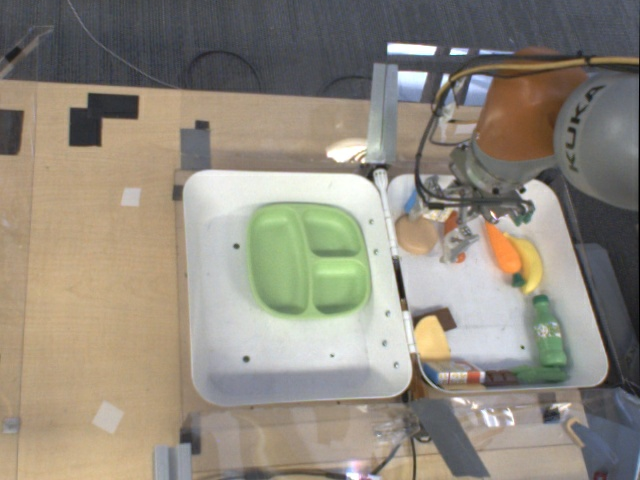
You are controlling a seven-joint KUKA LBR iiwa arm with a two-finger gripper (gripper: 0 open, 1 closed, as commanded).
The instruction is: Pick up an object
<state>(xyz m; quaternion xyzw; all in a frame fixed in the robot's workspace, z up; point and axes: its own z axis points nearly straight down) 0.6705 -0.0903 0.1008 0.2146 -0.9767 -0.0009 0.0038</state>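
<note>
1. Gripper (458,240): lowered into the right bin (590,353), near its far-left part. Whether it is open or closed cannot be told, as the wrist hides much of it. Nothing is seen held.
2. Tan rounded object (418,234): lies just to the camera-left of the gripper, close to it; contact cannot be confirmed. It is judged the likeliest target.
3. Carrot (503,249): lies just to the camera-right of the gripper, tilted, with a banana (529,266) touching its far side.
4. Small blue item (411,204): set beyond the tan object, at the bin wall; identity not resolved.
5. Green bottle (546,336): lies well apart, toward the camera and to the right.
6. Yellow wedge (432,340) with a dark brown piece (440,319): lies toward the camera from the gripper, by the dividing wall.
7. Marker pen (467,375): lies along the near wall.
8. Green divided plate (307,259): rests in the left bin (215,358), well apart.
9. Progress: judged early; no object is lifted. Closing and raising remain.
10. Obstruction: the carrot and the dividing wall crowd the approach.
</note>
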